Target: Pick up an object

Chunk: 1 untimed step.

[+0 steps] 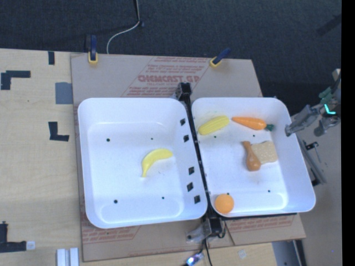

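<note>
The left bin (94, 148) holds a yellow banana (155, 159) near its middle. In the right bin (288, 187) lie a yellow corn cob (213, 125) at the back left, an orange carrot (250, 123) at the back, and a tan bread slice (267, 151). A brown drumstick (252, 157) touches the bread, and an orange ball (224, 203) sits in the front left corner. My gripper (309, 121) hangs at the far right, just outside the right bin's right rim and above the bench, with nothing seen in it.
A black divider strip (192, 148) runs between the two bins. They rest on a cardboard sheet (166, 76) held by two clamps (91, 57) at the back. A white cable (125, 32) trails across the dark floor behind.
</note>
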Tool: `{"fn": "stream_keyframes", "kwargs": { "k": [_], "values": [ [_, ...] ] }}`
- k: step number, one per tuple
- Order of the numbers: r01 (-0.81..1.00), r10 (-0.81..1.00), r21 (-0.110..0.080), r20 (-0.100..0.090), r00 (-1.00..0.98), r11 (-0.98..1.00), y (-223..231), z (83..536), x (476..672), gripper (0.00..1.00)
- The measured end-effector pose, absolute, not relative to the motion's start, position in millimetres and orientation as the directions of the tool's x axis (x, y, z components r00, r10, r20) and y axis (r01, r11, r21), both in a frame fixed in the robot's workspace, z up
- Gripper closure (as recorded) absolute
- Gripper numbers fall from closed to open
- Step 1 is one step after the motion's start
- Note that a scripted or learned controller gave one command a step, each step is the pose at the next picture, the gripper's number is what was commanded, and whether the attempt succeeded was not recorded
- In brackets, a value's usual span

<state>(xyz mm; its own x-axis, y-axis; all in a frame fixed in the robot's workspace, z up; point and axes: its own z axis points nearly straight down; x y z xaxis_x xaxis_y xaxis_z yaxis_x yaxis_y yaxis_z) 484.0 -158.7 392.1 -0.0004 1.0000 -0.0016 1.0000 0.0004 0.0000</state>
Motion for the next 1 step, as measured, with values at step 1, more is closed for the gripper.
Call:
{"fn": "stream_keyframes", "kwargs": {
  "k": [1],
  "values": [
    [1.0,1.0,-0.014,0.003,0.004,-0.004,-198.0,224.8,481.2,0.0]
  ]
}}
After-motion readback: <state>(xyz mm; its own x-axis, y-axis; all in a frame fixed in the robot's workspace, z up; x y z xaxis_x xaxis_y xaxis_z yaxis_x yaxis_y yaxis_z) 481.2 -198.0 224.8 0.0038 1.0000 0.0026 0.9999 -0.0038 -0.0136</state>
